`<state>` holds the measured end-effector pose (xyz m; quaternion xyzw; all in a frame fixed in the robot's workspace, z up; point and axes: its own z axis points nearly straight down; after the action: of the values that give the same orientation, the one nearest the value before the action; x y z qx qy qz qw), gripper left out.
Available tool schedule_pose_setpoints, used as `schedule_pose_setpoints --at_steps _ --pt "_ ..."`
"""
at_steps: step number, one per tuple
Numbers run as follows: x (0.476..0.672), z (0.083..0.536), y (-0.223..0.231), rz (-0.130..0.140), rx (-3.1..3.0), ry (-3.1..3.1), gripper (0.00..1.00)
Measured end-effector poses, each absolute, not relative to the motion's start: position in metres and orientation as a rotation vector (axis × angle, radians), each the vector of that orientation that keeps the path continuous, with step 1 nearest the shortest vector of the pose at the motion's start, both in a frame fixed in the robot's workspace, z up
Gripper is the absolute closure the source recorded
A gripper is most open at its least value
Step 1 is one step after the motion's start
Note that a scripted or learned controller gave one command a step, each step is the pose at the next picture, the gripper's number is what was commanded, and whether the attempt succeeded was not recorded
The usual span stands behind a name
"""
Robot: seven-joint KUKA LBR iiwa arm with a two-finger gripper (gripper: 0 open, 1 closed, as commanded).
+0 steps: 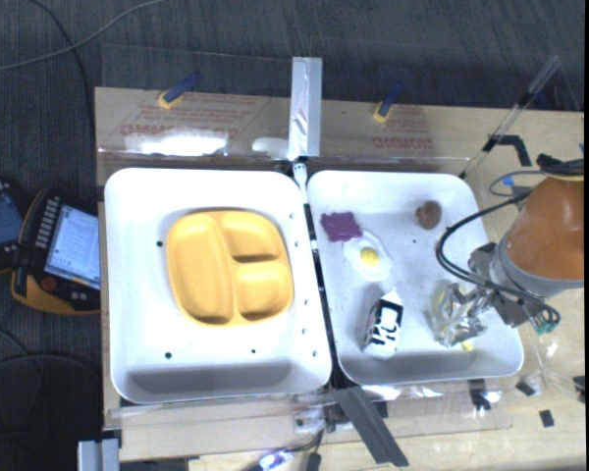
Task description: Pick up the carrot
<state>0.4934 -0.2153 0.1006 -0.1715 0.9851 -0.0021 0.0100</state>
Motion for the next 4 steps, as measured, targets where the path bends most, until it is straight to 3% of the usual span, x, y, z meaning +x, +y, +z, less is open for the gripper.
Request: schedule_pose_setpoints --at_steps 1,2,3,4 --pt "0.567 0.229 -0.172 0.008 -1.606 2.692 1.00" --pt "0.528 0.211 -0.132 0.012 -2.215 2.220 1.00" --pt "0.529 0.218 -0.129 0.023 -2.211 2.215 1.00" --pt "0.484 0.210 -0.123 0.013 -2.528 1.858 1.00"
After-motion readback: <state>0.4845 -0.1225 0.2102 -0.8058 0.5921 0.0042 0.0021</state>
